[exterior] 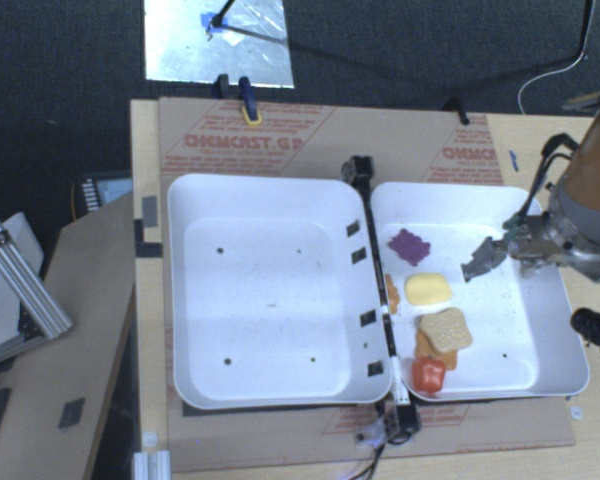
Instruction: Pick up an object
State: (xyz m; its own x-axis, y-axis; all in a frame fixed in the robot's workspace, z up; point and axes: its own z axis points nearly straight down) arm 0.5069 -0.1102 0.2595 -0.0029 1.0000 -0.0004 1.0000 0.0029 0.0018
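arm: your grey arm [590,183] comes in from the counter's right edge, orange band showing above the wrist, reaching over the right bin.
gripper: your gripper [477,264] sits over the right bin's middle, pointing toward the left; nothing is seen between its fingers; how far they are apart you cannot tell, too dark and small.
right bin: white shallow bin [540,353] on the counter's right half, holds all the loose objects.
left bin: white shallow bin [270,288] on the counter's left half, touching the right bin along the centre divider.
purple piece: purple object [409,246] near the right bin's back-left part, left of your gripper and apart from it.
yellow piece: pale yellow block [428,289] just in front of the purple one, below-left of your gripper, not touching it.
bread slice: tan bread-shaped piece [446,329] in front of the yellow block, lying on top of an orange piece [427,350].
red piece: red object [429,375] near the right bin's front-left corner, just beside the orange piece.
small orange bit: thin orange item [391,294] against the right bin's left wall, beside the yellow block.
counter: brown cardboard sheet [280,138] with red print lies under both bins.
clamp: yellow-and-blue clamp [248,103] at the cardboard's back edge.
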